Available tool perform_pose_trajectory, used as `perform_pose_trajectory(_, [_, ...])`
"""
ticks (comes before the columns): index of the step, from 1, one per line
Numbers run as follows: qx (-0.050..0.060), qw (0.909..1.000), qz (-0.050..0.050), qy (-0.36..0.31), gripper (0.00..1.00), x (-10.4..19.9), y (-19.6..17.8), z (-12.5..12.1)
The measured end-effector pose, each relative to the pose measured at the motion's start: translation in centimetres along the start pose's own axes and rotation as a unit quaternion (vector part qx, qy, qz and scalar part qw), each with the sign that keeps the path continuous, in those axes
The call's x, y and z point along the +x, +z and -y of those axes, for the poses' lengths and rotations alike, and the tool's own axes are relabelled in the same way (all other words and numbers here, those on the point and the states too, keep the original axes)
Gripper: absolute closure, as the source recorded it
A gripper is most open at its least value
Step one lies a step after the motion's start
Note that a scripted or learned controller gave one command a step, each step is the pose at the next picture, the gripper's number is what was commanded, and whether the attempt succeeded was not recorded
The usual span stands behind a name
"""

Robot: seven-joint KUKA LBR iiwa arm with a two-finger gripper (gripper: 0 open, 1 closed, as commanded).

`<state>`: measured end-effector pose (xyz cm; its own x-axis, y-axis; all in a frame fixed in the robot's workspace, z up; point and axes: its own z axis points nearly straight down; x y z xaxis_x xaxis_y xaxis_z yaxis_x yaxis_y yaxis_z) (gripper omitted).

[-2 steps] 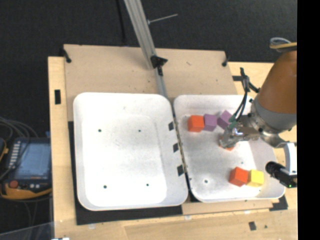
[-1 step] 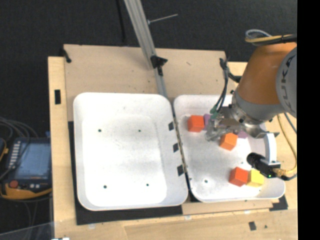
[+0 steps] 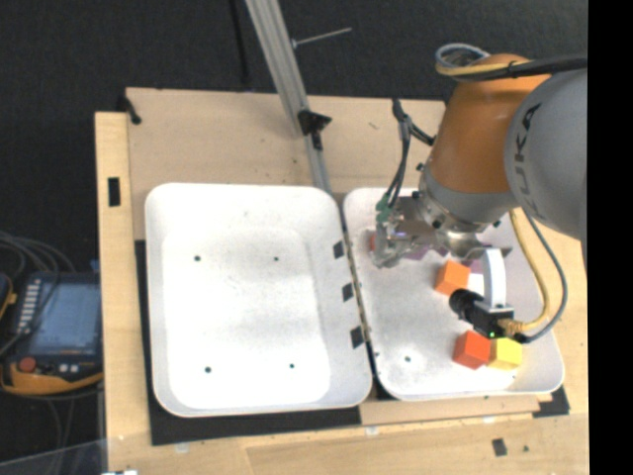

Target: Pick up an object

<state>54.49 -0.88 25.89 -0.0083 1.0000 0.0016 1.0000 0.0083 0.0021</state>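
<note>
Camera view: fingers [image 3: 396,243] low in right bin [image 3: 415,364], opening unclear; orange block [image 3: 454,277] just beside, apart, ungripped.

end effector [image 3: 393,240] low in right bin [image 3: 415,379], orange block [image 3: 472,349]

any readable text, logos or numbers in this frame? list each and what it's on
"KUKA": partly legible dark letters running down the grey arm at the right, cut off by the frame edge.
Handheld pendant at the left edge: its screen is lit, but the content is too small and blurred to read.
Blocks in the right bin: no markings legible.
</note>
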Motion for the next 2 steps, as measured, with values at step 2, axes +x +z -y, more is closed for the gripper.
perform_pose_trajectory(2, [0.000,1.0000,0.001,0.001,1.00,9.8,-0.3,-2.7])
